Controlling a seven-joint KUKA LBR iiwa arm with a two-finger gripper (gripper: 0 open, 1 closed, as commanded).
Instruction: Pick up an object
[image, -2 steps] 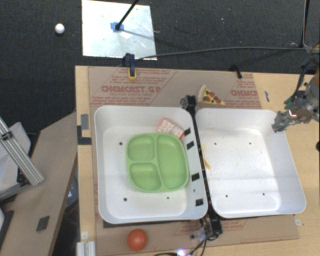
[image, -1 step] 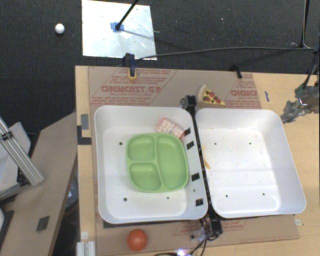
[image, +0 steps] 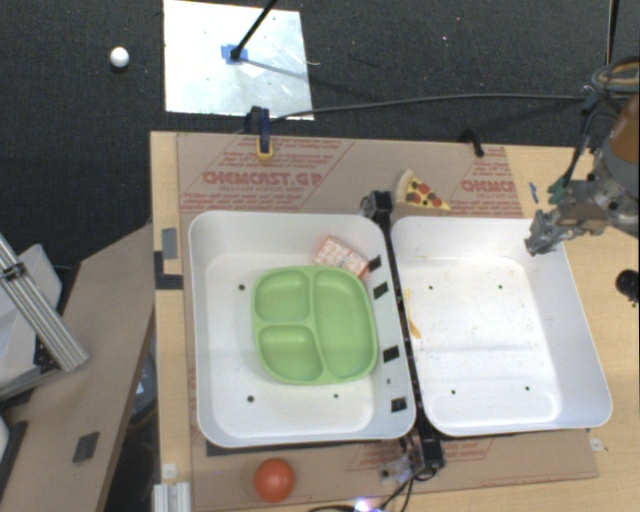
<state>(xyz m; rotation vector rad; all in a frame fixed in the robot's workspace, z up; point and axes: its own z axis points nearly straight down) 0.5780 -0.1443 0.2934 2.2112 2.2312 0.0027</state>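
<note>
Bench on dark carpet, seen from above.

A tan bench (image: 120, 330) fills the centre, topped by a brown printed board (image: 300, 175). Dark speckled floor (image: 80, 150) spreads from 9 to 1 o'clock. On it at 12 o'clock lies a shiny sheet (image: 235, 60) with blue tape (image: 238, 52); a white ball (image: 120, 57) sits at 11. A metal rail (image: 40, 310) slants at 9.

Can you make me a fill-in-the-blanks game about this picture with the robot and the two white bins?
1. The green divided plastic tray lies in the ____ white bin.
2. The toy pizza slice rests on the cardboard, ____ both bins.
3. The round orange ball sits on the bench in front of the ____ bin.
4. The gripper hovers over the far edge of the ____ white bin.

Missing words: left; outside; left; right
</note>
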